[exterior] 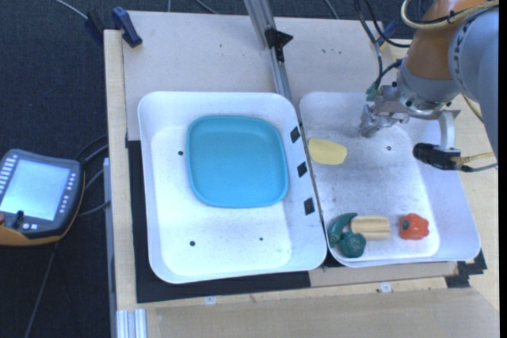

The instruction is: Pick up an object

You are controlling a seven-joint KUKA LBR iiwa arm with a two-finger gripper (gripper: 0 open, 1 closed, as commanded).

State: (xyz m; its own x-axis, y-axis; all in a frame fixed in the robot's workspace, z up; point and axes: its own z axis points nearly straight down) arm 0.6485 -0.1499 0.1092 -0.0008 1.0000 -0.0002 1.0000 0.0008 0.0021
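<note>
Hovering over the right bin [444, 194], my gripper [371, 125] carries nothing I can see; whether it's spread, I cannot tell. Picking remains: yellow piece [327, 151] nearest.

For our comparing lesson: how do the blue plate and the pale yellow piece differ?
The blue plate is large and squarish with rounded corners; the pale yellow piece is small and oval. The plate lies in the left bin, the yellow piece in the right bin. Both lie flat.
</note>
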